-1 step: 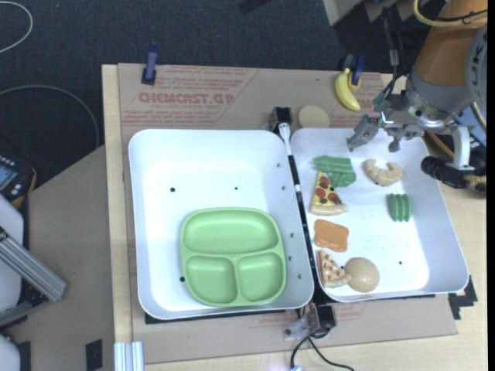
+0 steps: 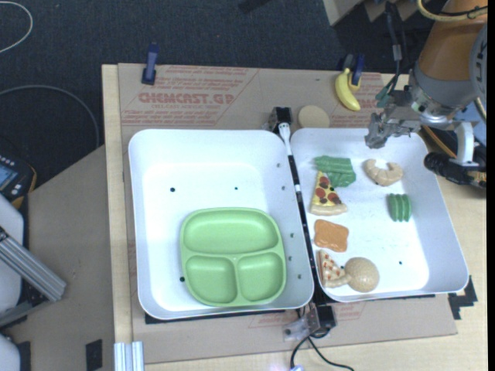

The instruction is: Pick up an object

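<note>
On my left sits the white bin [image 2: 147, 207] holding a pale green three-compartment plastic tray [image 2: 230, 255] — nothing there I need. The right white bin [image 2: 441, 238] carries the candidates: a dark green leafy toy piece [image 2: 336, 168], a toy pizza slice [image 2: 326, 193] just below it, an orange flat toy slab [image 2: 331, 235], a second pizza-like piece [image 2: 330, 267] touching a tan round bun [image 2: 361, 273], a small green ridged toy [image 2: 399, 206], and a beige curled croissant-shaped toy [image 2: 384, 171].

My gripper [image 2: 379, 134] hangs over the far edge of that right bin, just beyond the croissant; whether it is spread or pressed together I cannot tell, and I see nothing in it. The croissant is nearest and stands apart from its neighbours — I judge it the sensible target. I should centre over its middle, straddle its narrow width, then descend squarely. A yellow toy banana [image 2: 348, 91] lies outside on the board.
</note>
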Action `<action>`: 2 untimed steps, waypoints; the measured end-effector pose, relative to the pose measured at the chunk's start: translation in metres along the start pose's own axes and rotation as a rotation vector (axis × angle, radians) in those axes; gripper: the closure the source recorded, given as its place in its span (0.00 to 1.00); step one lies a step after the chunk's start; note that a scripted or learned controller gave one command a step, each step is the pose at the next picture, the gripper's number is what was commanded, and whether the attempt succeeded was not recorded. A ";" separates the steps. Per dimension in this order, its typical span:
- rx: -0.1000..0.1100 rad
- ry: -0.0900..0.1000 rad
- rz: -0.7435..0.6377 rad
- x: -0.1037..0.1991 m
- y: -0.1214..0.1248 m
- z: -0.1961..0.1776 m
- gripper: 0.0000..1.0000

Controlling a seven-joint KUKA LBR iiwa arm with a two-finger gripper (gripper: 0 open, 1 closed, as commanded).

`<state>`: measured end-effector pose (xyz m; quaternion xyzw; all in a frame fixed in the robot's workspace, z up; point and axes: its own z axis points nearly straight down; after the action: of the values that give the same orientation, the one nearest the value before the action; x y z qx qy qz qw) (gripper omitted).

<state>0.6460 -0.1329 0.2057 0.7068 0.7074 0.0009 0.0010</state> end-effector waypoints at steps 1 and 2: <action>0.013 0.005 -0.004 0.072 -0.089 0.022 1.00; 0.010 0.004 -0.003 0.121 -0.143 0.021 1.00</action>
<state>0.5029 -0.0122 0.1843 0.7058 0.7084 -0.0014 -0.0040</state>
